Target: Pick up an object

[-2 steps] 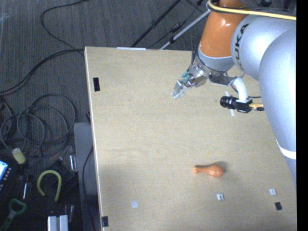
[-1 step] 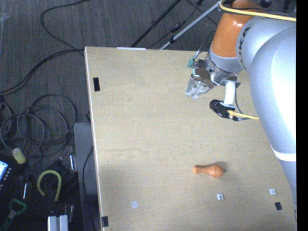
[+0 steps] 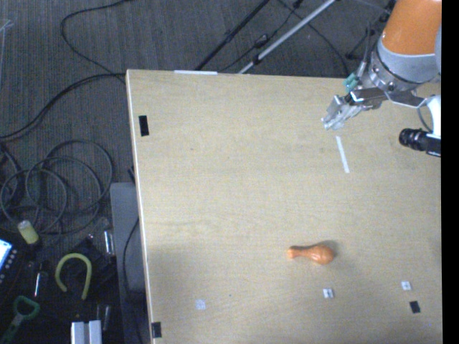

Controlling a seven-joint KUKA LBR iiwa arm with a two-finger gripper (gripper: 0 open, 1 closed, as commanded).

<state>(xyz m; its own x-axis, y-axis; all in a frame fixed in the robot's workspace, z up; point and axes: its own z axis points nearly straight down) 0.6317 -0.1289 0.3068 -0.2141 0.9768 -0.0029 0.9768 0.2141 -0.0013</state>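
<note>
Pincer (image 3: 336, 118) hangs at the upper right of the frame, nothing between its fingers — how wide they stand I cannot tell. Small orange pear-shaped object (image 3: 313, 254) lies lower right on the tan wooden table (image 3: 215, 192), well apart — descend squarely over its bulbous end.
</note>
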